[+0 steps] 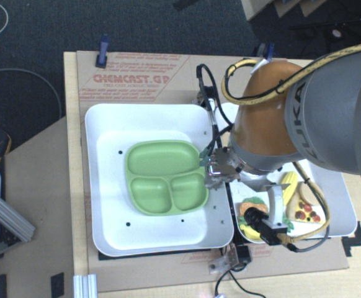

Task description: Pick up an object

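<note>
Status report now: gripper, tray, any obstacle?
Gripper at green tray right rim, grip unclear. Tray flat in left bin. Toy food in right bin.

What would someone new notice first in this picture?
The big grey arm with its orange band reaches in from the right and covers much of the right bin. A green divided plate lies in the middle of the left bin. Colourful toy food shows under the arm.
</note>
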`<state>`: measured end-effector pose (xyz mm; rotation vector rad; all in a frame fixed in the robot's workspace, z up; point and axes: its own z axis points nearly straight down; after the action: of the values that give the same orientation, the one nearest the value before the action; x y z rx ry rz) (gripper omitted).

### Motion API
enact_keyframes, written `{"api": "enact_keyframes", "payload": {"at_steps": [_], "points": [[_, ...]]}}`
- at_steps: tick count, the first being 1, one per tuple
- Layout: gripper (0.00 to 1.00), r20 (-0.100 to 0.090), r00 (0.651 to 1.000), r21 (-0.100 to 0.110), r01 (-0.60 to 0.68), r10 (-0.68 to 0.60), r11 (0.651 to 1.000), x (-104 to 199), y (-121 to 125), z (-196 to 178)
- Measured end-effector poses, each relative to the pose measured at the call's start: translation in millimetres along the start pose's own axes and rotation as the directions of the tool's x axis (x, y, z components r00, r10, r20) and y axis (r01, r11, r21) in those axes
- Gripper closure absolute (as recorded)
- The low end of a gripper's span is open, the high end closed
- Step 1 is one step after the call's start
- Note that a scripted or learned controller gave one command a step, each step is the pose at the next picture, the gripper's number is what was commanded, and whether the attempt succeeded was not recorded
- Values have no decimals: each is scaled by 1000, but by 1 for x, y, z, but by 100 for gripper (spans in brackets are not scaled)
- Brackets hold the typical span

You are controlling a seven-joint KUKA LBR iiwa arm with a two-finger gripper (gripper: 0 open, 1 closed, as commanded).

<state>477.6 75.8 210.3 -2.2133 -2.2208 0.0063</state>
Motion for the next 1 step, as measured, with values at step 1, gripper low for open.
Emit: {"api": "enact_keyframes", "payload": {"at_steps": [1], "points": [[100,-4,1000,-27,0,0,1000,6,3,-165]]}}
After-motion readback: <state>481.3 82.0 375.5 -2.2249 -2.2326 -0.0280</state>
